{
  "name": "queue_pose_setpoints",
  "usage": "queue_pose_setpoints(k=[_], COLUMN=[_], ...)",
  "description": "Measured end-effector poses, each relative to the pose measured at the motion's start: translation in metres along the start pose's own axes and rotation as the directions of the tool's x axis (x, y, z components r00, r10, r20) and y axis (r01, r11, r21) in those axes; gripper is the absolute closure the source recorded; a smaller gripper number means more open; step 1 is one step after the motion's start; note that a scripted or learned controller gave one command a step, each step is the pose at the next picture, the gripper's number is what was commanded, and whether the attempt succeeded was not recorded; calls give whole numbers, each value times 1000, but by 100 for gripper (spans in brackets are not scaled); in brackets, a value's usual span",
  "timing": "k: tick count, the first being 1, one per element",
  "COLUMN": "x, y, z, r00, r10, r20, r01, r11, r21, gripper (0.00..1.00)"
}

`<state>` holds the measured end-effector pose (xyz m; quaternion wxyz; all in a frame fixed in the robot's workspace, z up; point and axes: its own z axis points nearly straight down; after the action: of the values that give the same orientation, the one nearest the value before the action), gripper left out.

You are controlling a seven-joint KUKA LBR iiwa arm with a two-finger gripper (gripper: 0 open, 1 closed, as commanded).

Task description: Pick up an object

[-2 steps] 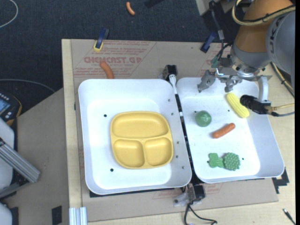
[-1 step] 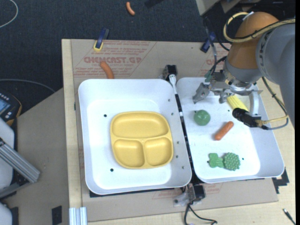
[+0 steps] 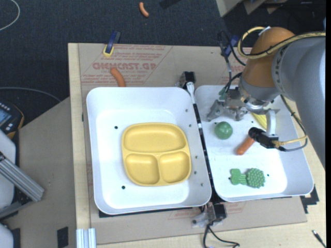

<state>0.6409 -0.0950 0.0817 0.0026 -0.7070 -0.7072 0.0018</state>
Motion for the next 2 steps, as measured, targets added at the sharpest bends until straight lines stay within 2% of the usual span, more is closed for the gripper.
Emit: queue_pose_setpoints(k=[1, 2], x=[0, -3], y=[2, 4], z=[-14, -58], r00=[1000, 1000], r10=[1, 1], r20=[1, 2], r01=[-1, -1], r11=[1000, 1000], r21=[-7, -12], gripper=[100, 100])
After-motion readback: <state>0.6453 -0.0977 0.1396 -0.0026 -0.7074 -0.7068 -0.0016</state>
